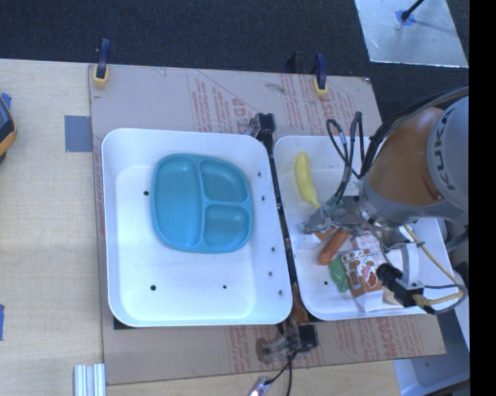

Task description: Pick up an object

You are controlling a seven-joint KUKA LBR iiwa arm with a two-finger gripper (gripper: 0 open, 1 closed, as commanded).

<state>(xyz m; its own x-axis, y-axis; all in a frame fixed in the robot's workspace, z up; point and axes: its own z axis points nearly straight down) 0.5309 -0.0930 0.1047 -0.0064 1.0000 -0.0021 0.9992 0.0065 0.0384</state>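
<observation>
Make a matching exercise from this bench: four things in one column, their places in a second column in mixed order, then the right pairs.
Things
1. blue divided plate
2. yellow banana
3. orange carrot
4. snack packet

Places
A. right bin, far end, beside the wall shared with the left bin
B. right bin, near end, under the arm
C. left bin
D. right bin, middle, just below the gripper

Pairs: 1-C, 2-A, 3-D, 4-B
</observation>
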